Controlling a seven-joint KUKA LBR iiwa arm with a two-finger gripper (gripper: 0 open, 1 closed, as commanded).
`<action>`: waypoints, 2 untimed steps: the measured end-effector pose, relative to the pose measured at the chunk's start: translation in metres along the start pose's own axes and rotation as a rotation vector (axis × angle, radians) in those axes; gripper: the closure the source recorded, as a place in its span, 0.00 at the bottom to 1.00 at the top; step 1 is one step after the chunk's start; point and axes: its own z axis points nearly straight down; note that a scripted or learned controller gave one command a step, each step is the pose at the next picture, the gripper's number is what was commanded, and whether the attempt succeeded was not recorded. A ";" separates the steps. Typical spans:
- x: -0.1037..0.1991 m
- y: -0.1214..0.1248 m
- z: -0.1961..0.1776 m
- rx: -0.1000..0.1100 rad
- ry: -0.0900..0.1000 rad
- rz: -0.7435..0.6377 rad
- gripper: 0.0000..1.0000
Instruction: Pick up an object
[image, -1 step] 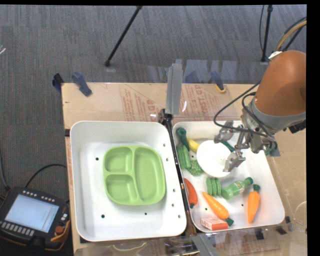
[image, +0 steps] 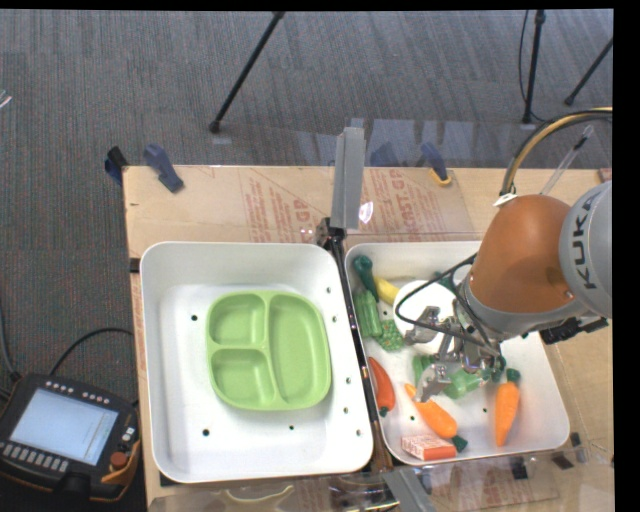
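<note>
My gripper (image: 443, 368) hangs low in the right bin (image: 548, 420), under the orange band of the arm (image: 520, 265). It sits right over a small green toy (image: 464, 381), which it partly hides; I cannot make out any contact. Just below it lies a carrot (image: 436, 416), and a second carrot (image: 507, 410) lies to its right. A red-orange pepper (image: 382, 385) is to its left. A green cucumber (image: 371, 320), a yellow banana (image: 386, 291) and a dark green piece (image: 362, 266) line the bin's left side.
A pink-orange box (image: 428, 447) lies by the right bin's front wall. The left bin (image: 165, 300) holds a green divided plate (image: 268, 350). A grey post (image: 348, 185) stands behind the wall between the bins. A teach pendant (image: 65, 428) sits off the bench at lower left.
</note>
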 end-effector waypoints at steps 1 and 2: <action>0.052 -0.007 0.032 0.001 -0.012 0.023 0.00; 0.056 -0.002 0.029 0.001 -0.022 0.043 0.00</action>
